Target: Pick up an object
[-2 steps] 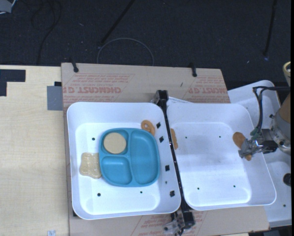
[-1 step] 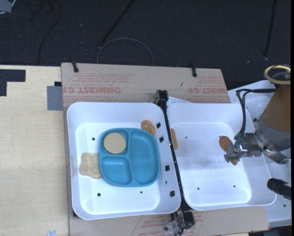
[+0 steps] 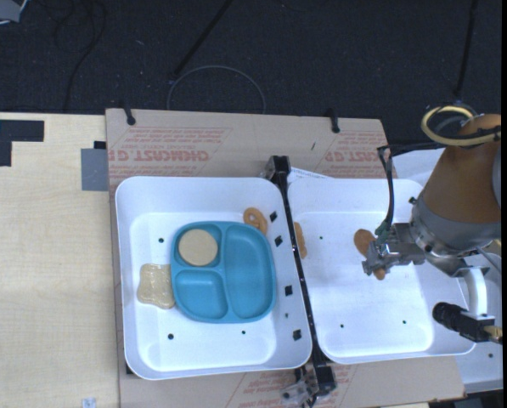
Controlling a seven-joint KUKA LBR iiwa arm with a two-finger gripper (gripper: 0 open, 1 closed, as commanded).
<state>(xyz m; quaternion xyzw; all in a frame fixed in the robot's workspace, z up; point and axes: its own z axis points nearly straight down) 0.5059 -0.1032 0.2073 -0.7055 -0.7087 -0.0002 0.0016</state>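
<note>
The gripper is hanging low over the right bin, near its middle. A small brown piece is sitting just beside its fingers — touching or held, I cannot tell, nor whether the jaws are spread or pressed. In the left bin a blue tray is carrying a tan disc; a pale slice is lying against its left edge, a pretzel above it.

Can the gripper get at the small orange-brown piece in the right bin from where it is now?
Probably yes. The gripper hovers in the right bin, right beside the orange-brown piece, and the bin floor around the piece looks bare. I can't tell whether they touch.
</note>
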